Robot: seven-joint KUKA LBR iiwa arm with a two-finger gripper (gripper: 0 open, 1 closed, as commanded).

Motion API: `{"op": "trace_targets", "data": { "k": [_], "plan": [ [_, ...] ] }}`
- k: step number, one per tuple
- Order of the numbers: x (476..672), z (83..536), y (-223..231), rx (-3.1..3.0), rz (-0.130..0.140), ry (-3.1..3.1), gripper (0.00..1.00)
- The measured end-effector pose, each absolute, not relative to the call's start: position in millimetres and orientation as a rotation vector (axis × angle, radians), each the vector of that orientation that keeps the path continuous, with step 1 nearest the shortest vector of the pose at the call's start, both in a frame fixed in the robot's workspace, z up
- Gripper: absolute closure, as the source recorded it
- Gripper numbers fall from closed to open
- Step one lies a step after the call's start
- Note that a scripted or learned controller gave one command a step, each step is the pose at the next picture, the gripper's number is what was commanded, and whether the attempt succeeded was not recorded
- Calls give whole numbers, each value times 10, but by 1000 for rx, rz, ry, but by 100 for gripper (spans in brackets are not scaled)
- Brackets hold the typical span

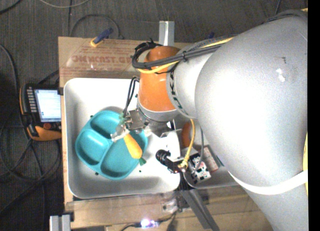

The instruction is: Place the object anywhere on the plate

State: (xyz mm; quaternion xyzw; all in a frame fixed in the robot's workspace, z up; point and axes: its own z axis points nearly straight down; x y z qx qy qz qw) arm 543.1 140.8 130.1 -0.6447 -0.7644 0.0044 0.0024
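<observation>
A teal plate [97,145] with three compartments lies in the left white bin [85,87], toward its front left. An orange-yellow carrot-like object [133,146] with a green tip rests tilted over the plate's right rim. My gripper [124,129] hangs directly above the object's upper end, at the plate's right edge, below the orange wrist band [155,92]. From this angle the object's top meets the gripper, and whether it is gripped is unclear.
The big grey arm covers most of the right bin, where an orange round object [186,134] peeks out. A black fitting with a yellow cable [170,161] sits at the bins' front divide. A teach pendant [42,110] lies left of the bench.
</observation>
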Motion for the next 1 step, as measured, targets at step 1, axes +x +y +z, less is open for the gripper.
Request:
{"op": "trace_targets", "data": {
  "k": [1],
  "plan": [
    [5475,1081,1508,-1693,-23,-2663,0]
  ]
}}
